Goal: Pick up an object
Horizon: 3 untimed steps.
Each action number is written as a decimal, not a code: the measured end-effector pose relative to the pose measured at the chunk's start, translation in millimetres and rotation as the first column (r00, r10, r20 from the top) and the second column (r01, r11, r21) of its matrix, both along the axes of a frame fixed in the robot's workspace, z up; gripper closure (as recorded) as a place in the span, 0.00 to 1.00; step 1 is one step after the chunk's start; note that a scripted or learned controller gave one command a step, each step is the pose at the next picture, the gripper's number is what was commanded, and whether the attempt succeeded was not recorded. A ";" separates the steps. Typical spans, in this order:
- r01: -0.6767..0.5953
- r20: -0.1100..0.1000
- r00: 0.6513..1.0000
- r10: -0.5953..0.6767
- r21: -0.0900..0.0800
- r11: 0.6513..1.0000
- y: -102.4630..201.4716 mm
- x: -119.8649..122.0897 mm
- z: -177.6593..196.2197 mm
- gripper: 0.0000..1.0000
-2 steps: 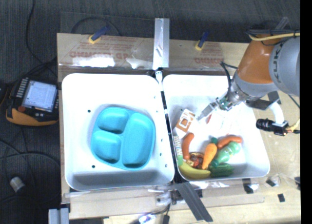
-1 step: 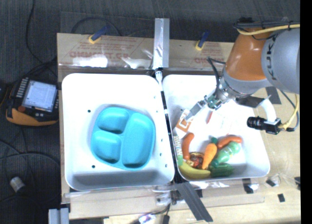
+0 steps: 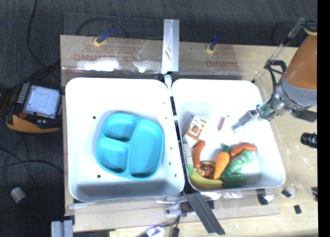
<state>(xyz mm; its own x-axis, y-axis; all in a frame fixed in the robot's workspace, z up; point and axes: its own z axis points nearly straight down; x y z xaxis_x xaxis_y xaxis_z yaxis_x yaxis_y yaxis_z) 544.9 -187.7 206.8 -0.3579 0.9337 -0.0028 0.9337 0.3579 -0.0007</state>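
Gripper (image 3: 240,123) over the right bin (image 3: 268,143), above bare floor — jaw state impossible to tell. Toy food — carrot (image 3: 221,164), banana (image 3: 205,181) — heaped at the near wall. Blue tray (image 3: 130,144) in the left bin (image 3: 82,127).

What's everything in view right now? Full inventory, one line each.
bins: 2, white, side by side on the bench
tray: 1, blue, three compartments, in the left bin
carton: 1, white and orange, right bin, near the divider
toy food pile: 1 heap, orange, green, yellow, red, near the front of the right bin
small red piece: 1, red, right bin floor
handheld screen: 1, orange and black, floor left of the bench
arm: 1, grey with orange band, at the right
claw: 1, over the right bin, nothing between its fingers
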 end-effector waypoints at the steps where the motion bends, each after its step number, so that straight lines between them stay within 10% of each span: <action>1: -0.032 0.013 0.999 0.032 0.000 0.999 55.1 -51.6 -109.9 0.00; 2: -0.543 0.015 0.839 0.543 -0.013 0.840 82.4 -54.3 -115.7 0.00; 3: -0.558 0.011 0.830 0.558 -0.007 0.830 22.3 -56.2 -116.2 0.00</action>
